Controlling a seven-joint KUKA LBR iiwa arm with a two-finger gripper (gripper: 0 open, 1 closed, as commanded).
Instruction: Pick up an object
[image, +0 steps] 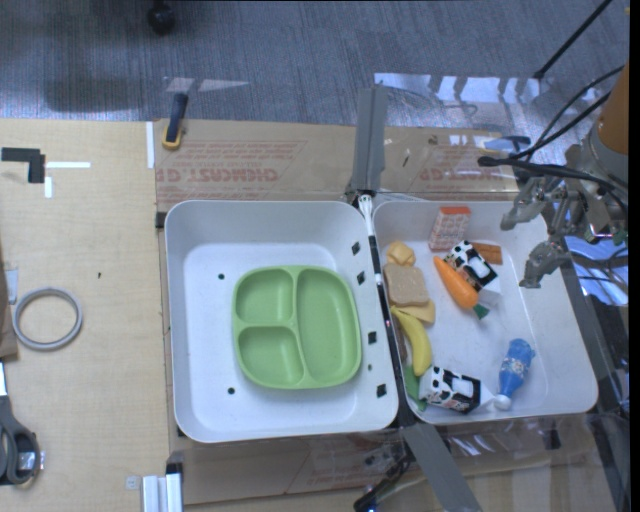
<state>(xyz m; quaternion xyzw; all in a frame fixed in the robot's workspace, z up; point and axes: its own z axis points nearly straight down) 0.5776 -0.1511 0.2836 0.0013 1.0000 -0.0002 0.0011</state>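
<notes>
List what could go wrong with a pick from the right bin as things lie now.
1. The banana, bread slice and cheese wedge overlap against the right bin's left wall, so a grasp may catch two things or jam on the wall.
2. The carrot lies touching a black-and-white toy; closing there could push one aside.
3. The gripper sits at the bin's far edge, away from most objects.

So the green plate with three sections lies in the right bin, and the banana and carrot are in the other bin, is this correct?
Not quite. The camera view shows the green plate lying in the left bin, not the right one. The banana and the carrot are in the other bin, the right bin, together with the other small things.
</notes>
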